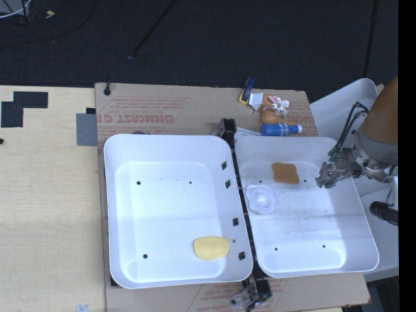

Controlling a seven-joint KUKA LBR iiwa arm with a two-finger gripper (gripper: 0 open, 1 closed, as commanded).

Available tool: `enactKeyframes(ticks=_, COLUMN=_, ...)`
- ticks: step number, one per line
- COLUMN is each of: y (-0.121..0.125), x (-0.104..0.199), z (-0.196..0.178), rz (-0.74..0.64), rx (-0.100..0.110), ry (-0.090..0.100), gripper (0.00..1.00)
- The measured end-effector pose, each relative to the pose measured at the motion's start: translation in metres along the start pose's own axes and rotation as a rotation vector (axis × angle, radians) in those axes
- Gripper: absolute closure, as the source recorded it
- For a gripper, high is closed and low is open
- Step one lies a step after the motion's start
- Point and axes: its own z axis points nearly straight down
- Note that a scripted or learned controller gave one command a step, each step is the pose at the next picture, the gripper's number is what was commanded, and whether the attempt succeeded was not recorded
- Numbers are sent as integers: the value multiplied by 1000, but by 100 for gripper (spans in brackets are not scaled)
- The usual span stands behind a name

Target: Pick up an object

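Currently the tool sits low over the right bin, close to that bin's right wall and toward its far side; whether it stands wide or narrow cannot be told at this size, and nothing is seen between its tips. A brown flat piece lies just left of the tool, apart from it. A clear plastic cup rests further left and nearer the camera. A yellow object lies well away in the left bin. A blue bottle lies on the table beyond the bins.
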Motion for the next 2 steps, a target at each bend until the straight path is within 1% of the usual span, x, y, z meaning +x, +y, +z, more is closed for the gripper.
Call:
enactKeyframes(ticks=1, y=-6, x=-1, z=-179, rz=-4, rx=-16, ry=-4, gripper=100)
enactKeyframes(ticks=2, y=-41, x=-1, z=-213, rz=0, rx=-3, ry=1, gripper=100)
